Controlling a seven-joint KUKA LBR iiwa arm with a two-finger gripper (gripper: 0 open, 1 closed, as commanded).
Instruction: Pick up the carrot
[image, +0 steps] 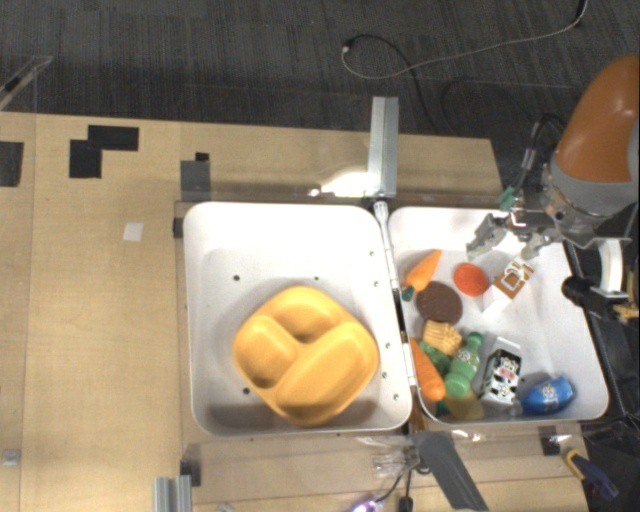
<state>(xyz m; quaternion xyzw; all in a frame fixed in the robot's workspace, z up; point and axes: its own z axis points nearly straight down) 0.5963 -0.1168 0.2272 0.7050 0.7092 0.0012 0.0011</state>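
Hovering claw (510, 235) above right bin (575, 330), carrot (424, 269) lying apart

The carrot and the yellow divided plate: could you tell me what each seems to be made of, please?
The carrot looks like moulded plastic toy food: uniform orange, smooth, with a green tip. The yellow divided plate also looks like plastic, matte with soft rounded rims, though the view cannot confirm that.

You are looking at a robotics lab: a wooden surface (90, 330) carries two white bins (215, 300) on metal brackets (384, 140), with a loose cable (450, 70) on dark carpet (200, 50).
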